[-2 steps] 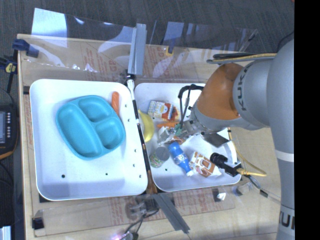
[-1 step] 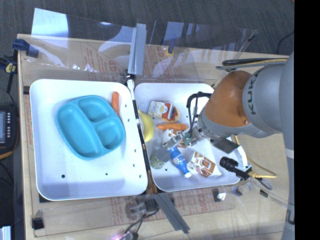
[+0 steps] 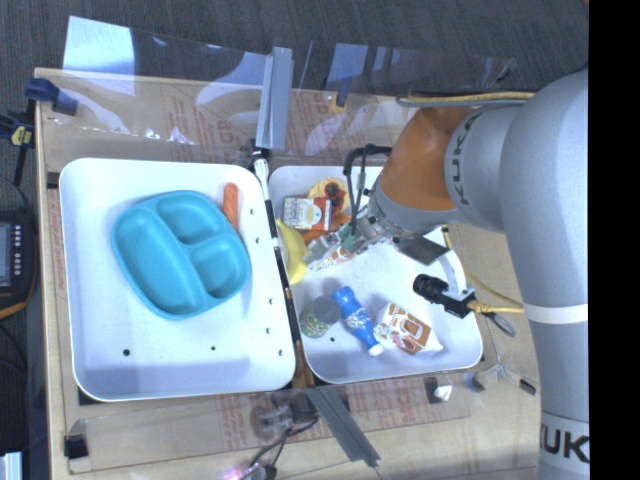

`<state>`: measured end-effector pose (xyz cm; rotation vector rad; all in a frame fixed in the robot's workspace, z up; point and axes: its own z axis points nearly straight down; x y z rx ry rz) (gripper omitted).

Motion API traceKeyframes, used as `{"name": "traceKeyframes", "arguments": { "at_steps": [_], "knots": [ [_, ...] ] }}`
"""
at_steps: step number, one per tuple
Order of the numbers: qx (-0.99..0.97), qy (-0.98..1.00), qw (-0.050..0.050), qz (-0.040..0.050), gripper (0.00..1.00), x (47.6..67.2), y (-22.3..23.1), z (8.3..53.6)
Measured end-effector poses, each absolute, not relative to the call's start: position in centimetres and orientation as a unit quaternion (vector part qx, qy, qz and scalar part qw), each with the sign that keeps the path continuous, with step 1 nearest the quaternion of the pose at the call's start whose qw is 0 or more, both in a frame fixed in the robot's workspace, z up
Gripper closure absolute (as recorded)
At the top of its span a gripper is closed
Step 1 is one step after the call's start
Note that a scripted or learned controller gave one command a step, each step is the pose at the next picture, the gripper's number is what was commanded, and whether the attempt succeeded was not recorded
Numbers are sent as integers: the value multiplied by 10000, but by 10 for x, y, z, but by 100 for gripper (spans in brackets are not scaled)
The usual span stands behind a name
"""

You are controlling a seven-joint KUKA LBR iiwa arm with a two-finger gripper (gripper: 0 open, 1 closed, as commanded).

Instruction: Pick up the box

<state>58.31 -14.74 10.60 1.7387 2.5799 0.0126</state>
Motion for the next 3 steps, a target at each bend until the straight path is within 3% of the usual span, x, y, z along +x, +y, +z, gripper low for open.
{"name": "traceKeyframes", "arguments": {
  "at_steps": [1, 2, 3],
  "knots": [
    [5264, 8501, 132, 39, 0, 624, -188, 106],
    [4955, 8684, 164, 25, 0, 611, -153, 107],
    [4211, 9069, 149, 7, 0, 554, -206, 106]
  ]
}}
